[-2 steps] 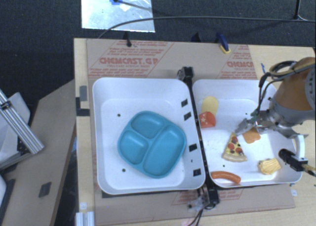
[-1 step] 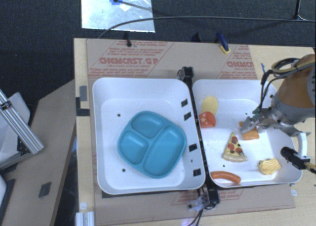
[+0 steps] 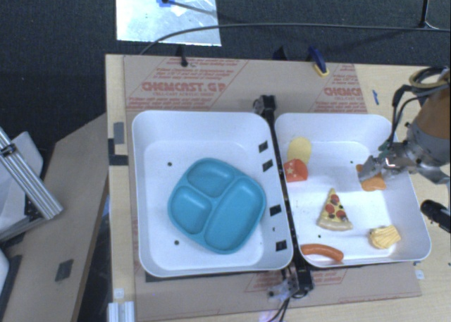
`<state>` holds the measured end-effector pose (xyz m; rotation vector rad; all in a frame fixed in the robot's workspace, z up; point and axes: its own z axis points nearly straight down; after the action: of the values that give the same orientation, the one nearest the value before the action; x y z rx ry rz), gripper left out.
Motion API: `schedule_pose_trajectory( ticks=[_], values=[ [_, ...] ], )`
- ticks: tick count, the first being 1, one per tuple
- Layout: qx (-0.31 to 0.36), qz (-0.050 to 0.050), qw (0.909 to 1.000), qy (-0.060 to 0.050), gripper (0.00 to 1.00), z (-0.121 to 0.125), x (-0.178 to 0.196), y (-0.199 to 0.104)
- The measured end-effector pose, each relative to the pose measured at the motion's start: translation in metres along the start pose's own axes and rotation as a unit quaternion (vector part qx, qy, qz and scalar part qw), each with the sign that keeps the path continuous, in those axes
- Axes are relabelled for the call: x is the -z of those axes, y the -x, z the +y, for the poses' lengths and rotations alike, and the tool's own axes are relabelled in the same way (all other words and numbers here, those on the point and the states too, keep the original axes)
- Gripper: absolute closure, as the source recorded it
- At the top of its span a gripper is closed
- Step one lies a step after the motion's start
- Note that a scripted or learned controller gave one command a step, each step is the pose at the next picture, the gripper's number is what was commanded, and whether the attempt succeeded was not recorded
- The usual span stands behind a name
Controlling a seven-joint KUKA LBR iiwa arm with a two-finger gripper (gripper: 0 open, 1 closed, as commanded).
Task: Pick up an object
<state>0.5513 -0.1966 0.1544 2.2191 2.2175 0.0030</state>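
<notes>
Two shallow white bins are sitting side by side on a worktop (image 3: 84,172), seen from above at a slant. Farthest to the left of the pincer, in the left bin (image 3: 151,137), a blue divided plate (image 3: 216,205) is lying flat. Crossing into the right bin (image 3: 405,243), a pale yellow rounded piece (image 3: 299,148) and a red block (image 3: 295,170) are lying together by the dividing wall, well to the left of the pincer. A red sausage (image 3: 322,251) is lying on the near rim, below and left of the pincer. A toy pizza slice (image 3: 334,211) is resting nearer, just below and left of it. A ridged yellow chip (image 3: 383,237) is lying below the pincer. An orange piece (image 3: 373,184) is sitting right at the pincer's tip, touching or nearly so. The pincer (image 3: 369,168) is reaching in from the right, low over the bin; I cannot tell whether it is apart or together, or whether it is gripping anything.
</notes>
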Motion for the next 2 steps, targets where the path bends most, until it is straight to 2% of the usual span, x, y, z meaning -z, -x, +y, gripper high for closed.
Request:
schedule_pose_trajectory(
  ticks=[1,2],
  values=[
    [0.002,0.0,1.0,0.001,1.0,0.002,0.054,0.001],
    [0.006,0.002,1.0,-0.001,1.0,0.012,0.063,-0.06]
  ],
)
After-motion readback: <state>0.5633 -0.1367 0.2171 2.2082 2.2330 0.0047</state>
